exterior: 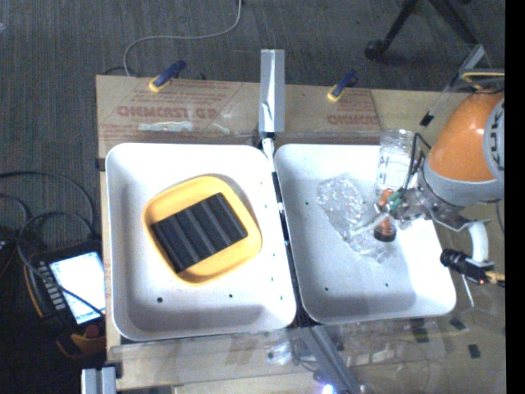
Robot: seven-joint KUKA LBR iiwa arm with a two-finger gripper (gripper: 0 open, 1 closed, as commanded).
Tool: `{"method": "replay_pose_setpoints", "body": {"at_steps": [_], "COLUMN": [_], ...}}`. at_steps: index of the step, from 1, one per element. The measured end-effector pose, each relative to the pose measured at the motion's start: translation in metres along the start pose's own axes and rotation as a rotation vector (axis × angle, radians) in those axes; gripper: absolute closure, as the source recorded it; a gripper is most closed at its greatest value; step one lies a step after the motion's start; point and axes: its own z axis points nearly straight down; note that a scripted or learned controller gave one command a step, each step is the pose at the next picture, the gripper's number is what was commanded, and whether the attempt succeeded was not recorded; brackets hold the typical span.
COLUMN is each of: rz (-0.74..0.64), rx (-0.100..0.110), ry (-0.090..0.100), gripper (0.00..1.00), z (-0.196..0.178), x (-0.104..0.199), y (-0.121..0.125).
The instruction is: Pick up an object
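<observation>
Over the right bin (pixel 426 290), the tool (pixel 385 230) hangs low above a clear crumpled wrapper (pixel 344 208), its state impossible to tell, with a clear bottle (pixel 394 158) just beside, so it may slip off the thin, slick plastic and lift with nothing at all.

I have one camera, fixed above the bench (pixel 238 105) and looking down at a slant, far enough back to frame both white bins whole. The left bin (pixel 131 179) and the right bin (pixel 426 290) sit side by side across the middle of my view, their far rims toward the top. Beyond the bench I see dark carpet (pixel 74 23) along the top and left. The arm (pixel 463 150) enters from my right edge, close under the lens and looming large
</observation>
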Motion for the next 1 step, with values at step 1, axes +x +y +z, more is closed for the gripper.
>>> {"method": "replay_pose_setpoints", "body": {"at_steps": [1], "rz": [-0.045], "rx": [-0.013], "ry": [0.003], "gripper": [0.0], "z": [0.0385], "x": [-0.0259], "y": [0.0165]}}
